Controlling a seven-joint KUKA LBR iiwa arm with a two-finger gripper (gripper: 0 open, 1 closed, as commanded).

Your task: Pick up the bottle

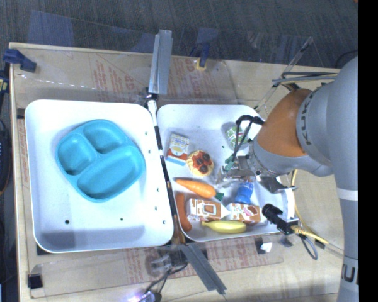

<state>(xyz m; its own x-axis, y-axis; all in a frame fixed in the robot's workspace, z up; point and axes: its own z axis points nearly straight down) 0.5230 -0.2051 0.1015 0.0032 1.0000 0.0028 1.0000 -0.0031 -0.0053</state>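
In the right bin (201, 117), a small bottle (240, 194) with a blue label and a greenish cap lies on its side, just right of the carrot's tip. My gripper (234, 170) hangs low over the bin's right half, directly above and slightly behind the bottle. The wrist and its cables hide the gripper's tips and part of the bottle. I cannot tell whether the gripper touches the bottle.
Around the bottle lie a carrot (194, 186), a banana (225, 226), two printed cartons (205, 209) (246, 213), a small juice box (178, 145), a round red-topped pastry (200, 162) and a green-white packet (232, 132). The left bin (38, 168) holds a blue divided plate (101, 159).
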